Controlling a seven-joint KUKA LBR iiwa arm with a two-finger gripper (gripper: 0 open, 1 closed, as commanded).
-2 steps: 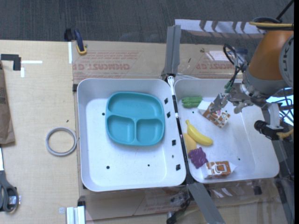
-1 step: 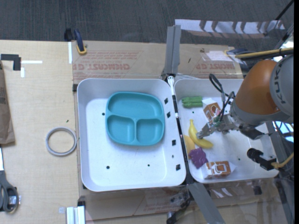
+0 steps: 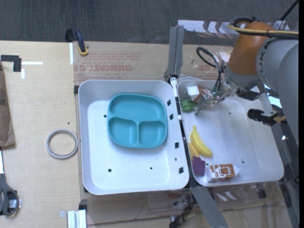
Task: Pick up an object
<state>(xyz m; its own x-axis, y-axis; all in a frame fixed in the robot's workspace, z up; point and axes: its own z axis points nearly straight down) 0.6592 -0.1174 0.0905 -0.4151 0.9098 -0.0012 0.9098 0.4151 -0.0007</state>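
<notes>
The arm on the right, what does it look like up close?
The arm is a thick, rounded grey tube with a glossy orange band above the wrist. Black cables loop beside it and a yellow one runs across its top. It narrows to a small dark metal claw; its fingers are too small to make out.

One fixed camera, seemingly fairly high, looks down aslant on both bins (image 3: 88, 141).

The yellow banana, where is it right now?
The yellow plastic banana lies in the right white bin, near its left wall, just above the purple toy grapes.
</notes>
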